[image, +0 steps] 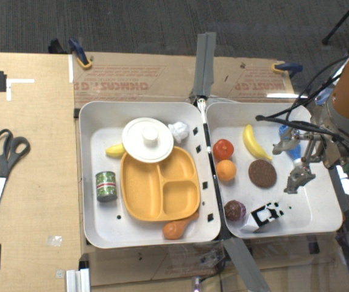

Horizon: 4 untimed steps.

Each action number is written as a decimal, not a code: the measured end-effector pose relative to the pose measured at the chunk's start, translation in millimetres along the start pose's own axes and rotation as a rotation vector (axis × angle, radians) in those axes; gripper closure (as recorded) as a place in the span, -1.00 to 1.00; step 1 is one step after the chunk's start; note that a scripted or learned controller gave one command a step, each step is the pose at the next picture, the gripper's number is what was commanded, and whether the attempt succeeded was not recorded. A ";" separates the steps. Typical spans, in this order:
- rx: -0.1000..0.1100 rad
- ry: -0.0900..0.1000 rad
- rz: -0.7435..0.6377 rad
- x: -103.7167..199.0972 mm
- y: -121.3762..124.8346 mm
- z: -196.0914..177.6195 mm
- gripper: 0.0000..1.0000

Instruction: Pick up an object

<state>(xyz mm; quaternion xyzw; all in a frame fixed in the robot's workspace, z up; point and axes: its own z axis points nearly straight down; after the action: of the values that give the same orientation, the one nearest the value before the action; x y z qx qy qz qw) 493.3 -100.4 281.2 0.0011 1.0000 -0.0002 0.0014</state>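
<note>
My gripper (291, 162) hangs over the right side of the right bin (320, 221), its fingers spread open with nothing between them. Just to its left lies a brown round disc (262, 173). A banana (254, 142) lies further back, with a red tomato (223, 148) and an orange (226, 170) near the bin's left wall. A purple onion (234, 210) and a black-and-white block (267, 214) sit at the front. A small blue thing (290, 149) shows behind the gripper, partly hidden.
The left bin (92, 163) holds a yellow divided tray (160, 188), a white lid (148, 139), a green can (106, 186), a small yellow piece (114, 151) and a brownish piece (175, 229). Scissors (5, 157) lie on the bench at left. Cables run over the bin's right rim.
</note>
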 end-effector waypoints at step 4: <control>0.002 -0.009 0.080 -146.0 -23.8 176.9 -1.00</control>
<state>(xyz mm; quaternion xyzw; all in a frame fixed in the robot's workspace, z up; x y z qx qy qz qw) 639.7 -124.6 104.7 0.0411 0.9991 -0.0011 0.0058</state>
